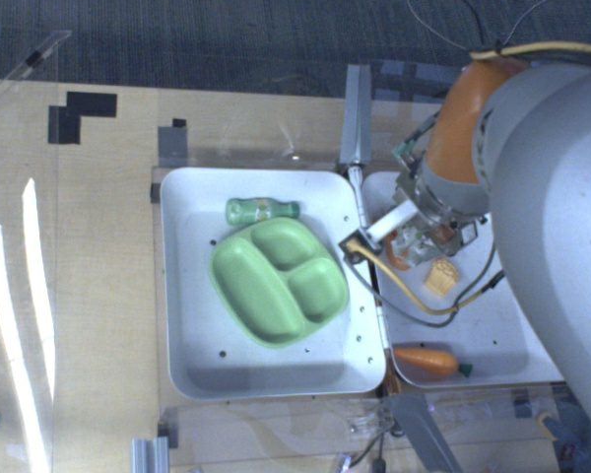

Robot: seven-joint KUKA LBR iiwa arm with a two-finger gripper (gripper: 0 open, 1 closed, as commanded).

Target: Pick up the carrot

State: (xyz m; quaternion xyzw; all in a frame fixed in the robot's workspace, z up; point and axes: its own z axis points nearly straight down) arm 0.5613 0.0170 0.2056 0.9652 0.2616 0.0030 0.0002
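Carrot (426, 362) looks light, rigid, smooth, tapered, likely slippery; best pinched across thick middle; gripper (411, 247) well above it, opening not discernible.

- Two white bins: left bin (177, 294), right bin (502, 348).
- One green divided plate (279, 281), three compartments.
- One green bottle (261, 209).
- One carrot (426, 362).
- One yellowish block (440, 278).
- One small orange item (400, 258), partly hidden, kind unclear.
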